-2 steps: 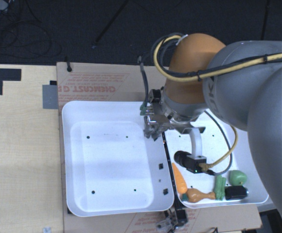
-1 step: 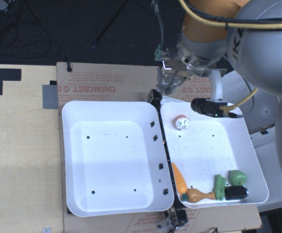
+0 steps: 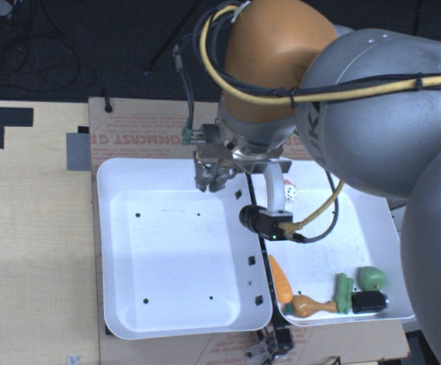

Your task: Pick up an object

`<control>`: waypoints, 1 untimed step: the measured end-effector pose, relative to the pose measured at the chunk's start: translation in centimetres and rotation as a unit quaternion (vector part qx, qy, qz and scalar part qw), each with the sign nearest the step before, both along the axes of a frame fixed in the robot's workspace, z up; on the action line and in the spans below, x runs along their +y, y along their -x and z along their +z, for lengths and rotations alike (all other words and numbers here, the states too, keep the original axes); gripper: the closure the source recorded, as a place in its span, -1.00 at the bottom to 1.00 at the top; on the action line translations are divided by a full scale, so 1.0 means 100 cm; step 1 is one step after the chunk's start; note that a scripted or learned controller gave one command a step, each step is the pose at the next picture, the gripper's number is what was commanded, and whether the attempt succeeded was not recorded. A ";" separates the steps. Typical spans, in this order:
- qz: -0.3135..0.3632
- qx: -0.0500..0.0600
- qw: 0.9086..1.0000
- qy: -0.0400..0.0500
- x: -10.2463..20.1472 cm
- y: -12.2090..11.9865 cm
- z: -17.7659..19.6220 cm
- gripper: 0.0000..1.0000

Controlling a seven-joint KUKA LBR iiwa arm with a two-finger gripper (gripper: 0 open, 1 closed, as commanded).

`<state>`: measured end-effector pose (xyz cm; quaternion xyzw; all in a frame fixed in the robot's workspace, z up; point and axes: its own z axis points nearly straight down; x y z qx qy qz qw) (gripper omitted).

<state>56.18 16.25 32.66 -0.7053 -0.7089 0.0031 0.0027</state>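
Reaching in from three o'clock, grey arm [image 3: 372, 105] filling the upper right, bent down over the divide between two shallow white bins. Orange band [image 3: 277, 48] bulging above the wrist, yellow and black cables looped around it. Below the wrist, gripper [image 3: 214, 175] hanging at the twelve o'clock rim of the left bin [image 3: 114, 196], nothing visible between its fingers; whether apart or together, cannot tell. Right bin [image 3: 380, 226] at three o'clock of its twin, its far half hidden under the arm. Objects gathered at that bin's six o'clock corner: orange carrot [image 3: 280, 278] slanting along the inner wall, tan gourd-shaped piece [image 3: 312, 306] just beside its tip, green stick [image 3: 344, 292], green rounded piece [image 3: 372, 277], black block [image 3: 369, 302] touching the stick. Small white die [image 3: 290, 195] near the wrist.
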 end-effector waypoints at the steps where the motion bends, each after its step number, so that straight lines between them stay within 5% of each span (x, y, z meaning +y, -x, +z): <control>1: 0.003 0.000 1.000 -0.001 0.077 0.091 0.000 1.00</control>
